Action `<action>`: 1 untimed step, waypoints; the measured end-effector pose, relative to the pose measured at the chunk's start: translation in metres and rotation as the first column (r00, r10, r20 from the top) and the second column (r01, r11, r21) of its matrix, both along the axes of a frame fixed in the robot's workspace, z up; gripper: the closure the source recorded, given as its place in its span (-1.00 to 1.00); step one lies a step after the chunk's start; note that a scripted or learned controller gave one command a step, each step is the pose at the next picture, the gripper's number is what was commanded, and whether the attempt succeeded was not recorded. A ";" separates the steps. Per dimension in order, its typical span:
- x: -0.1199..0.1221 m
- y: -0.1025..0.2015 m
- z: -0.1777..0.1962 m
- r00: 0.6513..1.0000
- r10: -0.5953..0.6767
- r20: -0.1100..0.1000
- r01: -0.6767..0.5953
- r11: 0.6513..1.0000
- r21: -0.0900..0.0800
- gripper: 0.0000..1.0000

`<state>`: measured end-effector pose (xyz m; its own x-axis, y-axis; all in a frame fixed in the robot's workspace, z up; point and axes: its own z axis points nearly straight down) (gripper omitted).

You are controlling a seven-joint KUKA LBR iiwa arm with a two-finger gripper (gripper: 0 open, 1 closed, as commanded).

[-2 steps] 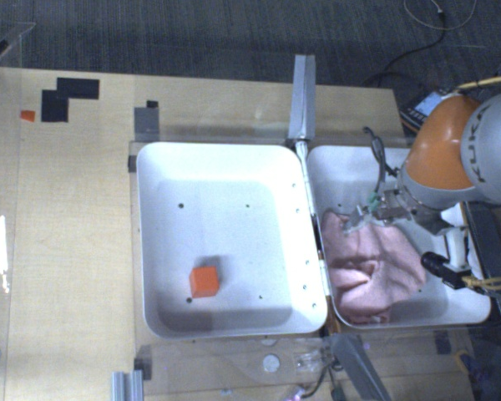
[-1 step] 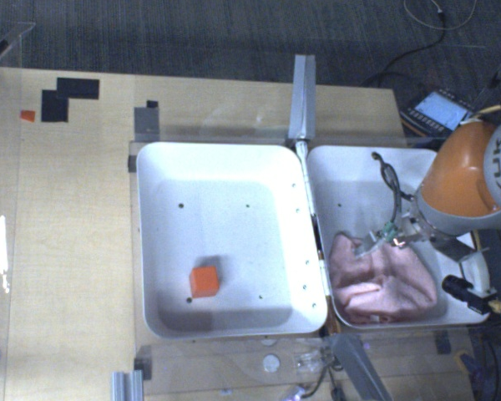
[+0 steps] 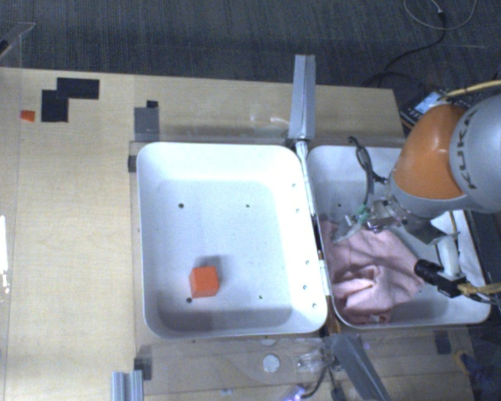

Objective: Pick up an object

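Observation:
A crumpled pink cloth (image 3: 369,274) lies in the right bin (image 3: 338,174), filling its near half. My gripper (image 3: 366,218) hangs low over the cloth's far edge, at the end of the grey arm with the orange band (image 3: 426,164). Its metal parts sit right at the fabric, and I cannot make out how the tips stand. A small orange cube (image 3: 204,281) rests in the left bin (image 3: 175,174), toward the near left part of its floor.
A grey metal post (image 3: 301,98) stands behind the seam between the two bins. Black blocks (image 3: 65,97) and a small orange piece (image 3: 27,116) lie on the wooden bench at far left. Cables trail off the bench at the back right.

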<state>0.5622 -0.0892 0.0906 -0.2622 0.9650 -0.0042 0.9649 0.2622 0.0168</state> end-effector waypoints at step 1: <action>0.003 0.000 0.013 1.000 0.001 0.010 -0.001 1.000 -0.002 1.00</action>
